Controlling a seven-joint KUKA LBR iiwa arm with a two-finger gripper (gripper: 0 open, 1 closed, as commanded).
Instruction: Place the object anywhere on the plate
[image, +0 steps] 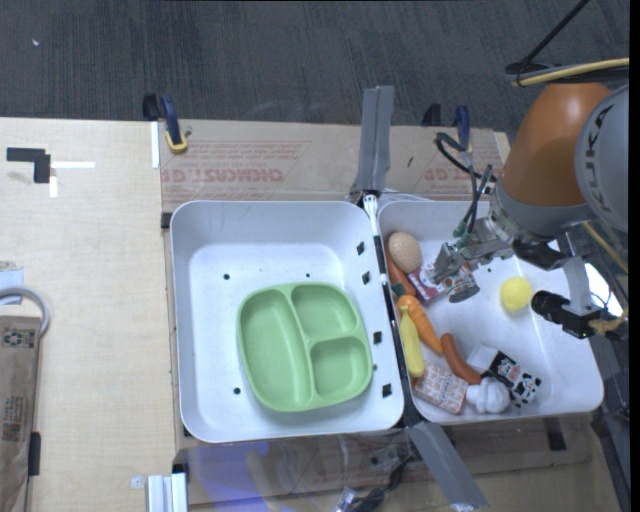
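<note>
Green plate (303, 345) waits, nothing on it; pick step underway.
End effector (455, 272) sits right of the plate among toys beside the egg (404, 247); grip state unclear. Next: secure one object, carry it left onto the plate.

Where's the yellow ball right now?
The yellow ball lies in the right bin, toward its far right side, just right of the pincer and apart from the food toys along the bin's left wall.

Two white bins (190, 300) are sitting side by side, one holding a single green plate (305, 345), the other holding one egg (404, 248), one yellow ball (516, 293), one carrot (420, 320), one sausage (460, 358) and one banana (411, 345).
</note>
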